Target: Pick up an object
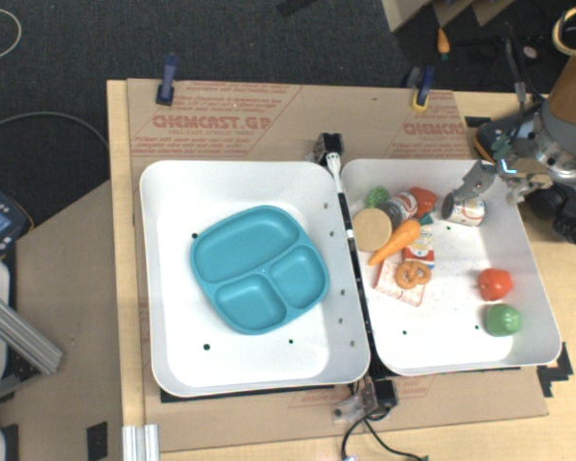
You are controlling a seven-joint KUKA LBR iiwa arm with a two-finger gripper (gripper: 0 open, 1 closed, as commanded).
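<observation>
1. The left white bin [163, 257] is largely taken up by a teal three-compartment plastic plate [259, 269]; bare floor runs along its edges and near corners.
2. In the right white bin [538, 286], a cluster crowds the left part: a tan round disc [372, 229], an orange carrot [396, 241], a flat pretzel packet [412, 275] and a green leafy piece [378, 198], touching or just beside each other.
3. A red tomato [495, 282] and a green round fruit [502, 320] sit near the right wall, with open floor between them and the cluster.
4. The grey two-finger gripper [464, 205] occupies the upper right part.
</observation>
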